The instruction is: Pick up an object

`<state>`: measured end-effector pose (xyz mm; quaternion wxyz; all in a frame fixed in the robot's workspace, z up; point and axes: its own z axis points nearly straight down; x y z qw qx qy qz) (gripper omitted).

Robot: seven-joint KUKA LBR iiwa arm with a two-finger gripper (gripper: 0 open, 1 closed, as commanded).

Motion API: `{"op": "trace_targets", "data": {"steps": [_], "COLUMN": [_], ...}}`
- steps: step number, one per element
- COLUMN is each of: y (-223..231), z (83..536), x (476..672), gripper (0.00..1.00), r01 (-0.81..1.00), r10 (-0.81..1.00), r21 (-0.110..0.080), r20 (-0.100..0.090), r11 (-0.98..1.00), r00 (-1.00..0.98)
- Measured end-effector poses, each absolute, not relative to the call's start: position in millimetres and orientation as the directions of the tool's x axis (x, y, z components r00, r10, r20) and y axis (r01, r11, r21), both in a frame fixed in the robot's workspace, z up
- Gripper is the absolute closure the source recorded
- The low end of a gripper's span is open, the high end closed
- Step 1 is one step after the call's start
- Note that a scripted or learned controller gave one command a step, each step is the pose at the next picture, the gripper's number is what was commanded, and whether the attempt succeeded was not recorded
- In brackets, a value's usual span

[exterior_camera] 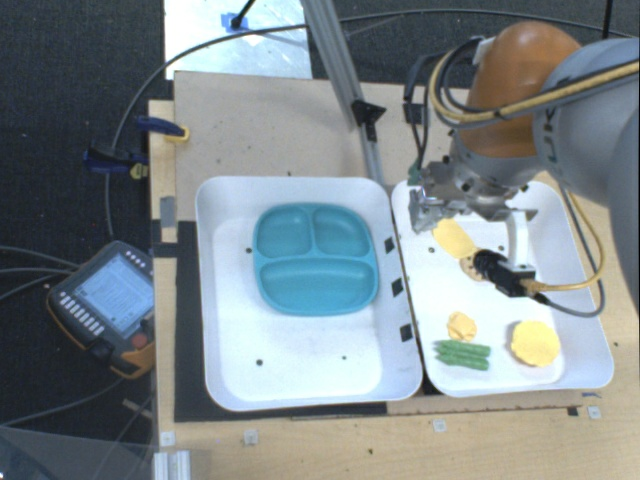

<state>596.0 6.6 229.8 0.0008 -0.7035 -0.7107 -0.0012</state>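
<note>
**Reaching into the right bin for a yellow piece**

We are looking down on a table [260, 128] carrying two white bins. The left bin [225, 288] is holding a blue divided plate [315, 258]. The right bin [590, 353] is holding several small items: a pale yellow piece [452, 238] near its upper left, a small yellow lump [461, 325], a green bean bundle [463, 354] and a round yellow disc [535, 342].

We are judging that we are in the approach step, with our hand [432, 208] hanging low over the bin's upper left, just beside the pale yellow piece. Whether it is touching the piece we cannot tell, and how far it is open is hidden by the wrist above it. Nothing is visibly in its grip. Next we are needing a straddle of that piece, then a close and a lift.
</note>
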Motion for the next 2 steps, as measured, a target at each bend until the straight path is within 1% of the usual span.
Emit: {"op": "trace_targets", "data": {"steps": [1, 2], "y": [49, 105], "z": [222, 229], "x": [562.4, 534.3], "gripper": [1.00, 1.00], "r01": [1.000, 1.000], "r10": [1.000, 1.000], "r21": [-0.003, -0.002], "r20": [0.002, 0.003], "r11": [0.009, 0.011], "r00": [-0.009, -0.011]}}
